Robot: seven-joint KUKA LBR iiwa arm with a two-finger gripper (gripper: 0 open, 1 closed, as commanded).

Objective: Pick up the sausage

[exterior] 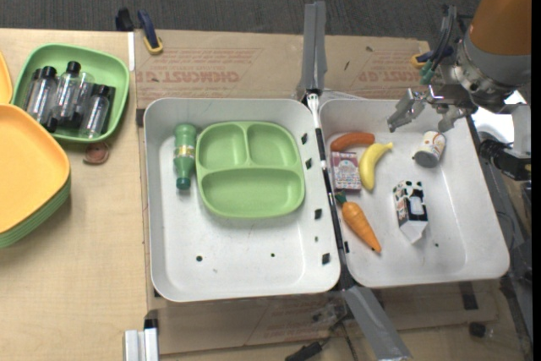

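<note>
1. Stretched across the frame: bench (68,283), tan, with cardboard under the two bins.
2. Sat at centre-left: left bin (245,266), white and shallow, touching the right bin (456,254) along a shared middle edge.
3. Reached in from the upper right: arm (499,21), grey with an orange band, above the right bin's far rim.
4. Lay stacked at the far left edge: orange plates (30,173).
5. Filled the upper half of the left bin: green divided plate (249,169), three compartments, flat on the floor.
6. Rested at upper left on the bench: green tray (110,76) holding several small dark-capped bottles.
7. Hovered over the right bin's upper right part: gripper (412,110), fingers slightly apart, nothing between them.
8. Lay just left of the plate: green bottle (183,155), on its side.
9. Lay in the right bin's lower left: carrot (361,226).
10. Lay right of centre in the right bin: small milk carton (411,207).
11. Curved near the right bin's upper middle: banana (372,165), beside a pink packet (345,172).
12. Lay in the right bin's upper left corner: sausage (351,140), reddish-orange, just above the pink packet, well apart from the gripper.
13. Sat near the gripper, lower right of it: small white cup (429,149), tipped.
</note>
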